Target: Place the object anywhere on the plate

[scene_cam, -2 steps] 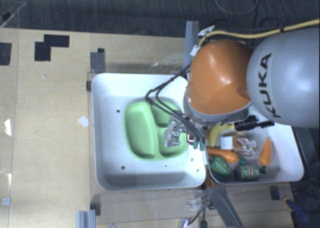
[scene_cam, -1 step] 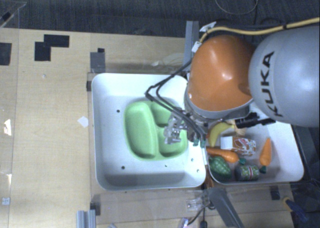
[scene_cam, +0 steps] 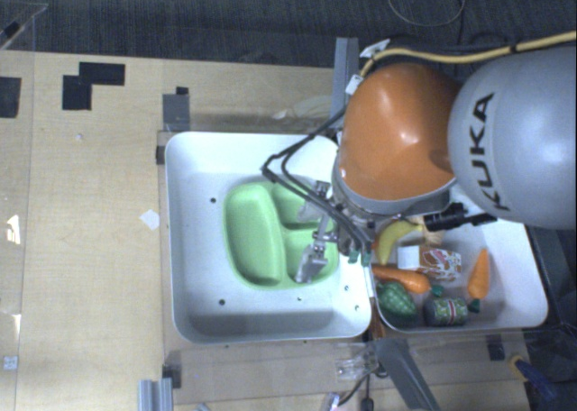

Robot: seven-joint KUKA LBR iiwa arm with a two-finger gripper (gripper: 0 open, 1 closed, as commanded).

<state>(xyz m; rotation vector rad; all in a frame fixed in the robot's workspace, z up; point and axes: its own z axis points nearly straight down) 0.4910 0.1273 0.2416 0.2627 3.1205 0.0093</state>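
A light green plate [scene_cam: 254,238] lies in the middle of the left white bin [scene_cam: 194,220]. My gripper [scene_cam: 311,263] hangs low over the plate's right part, close to the wall between the two bins. The arm's orange band and grey body cover the plate's upper right corner and much of the right bin [scene_cam: 527,305]. From this angle I cannot tell whether anything is held at the gripper's tip. Several toy foods lie in the right bin: a banana [scene_cam: 395,240], an orange carrot [scene_cam: 403,279] and a second carrot [scene_cam: 479,275].
Also in the right bin are a dark green bumpy item [scene_cam: 397,301], a small can [scene_cam: 446,311] and a red and white packet [scene_cam: 439,263]. Black cables [scene_cam: 284,159] loop from the wrist over the left bin's top. Bare bin floor surrounds the plate.
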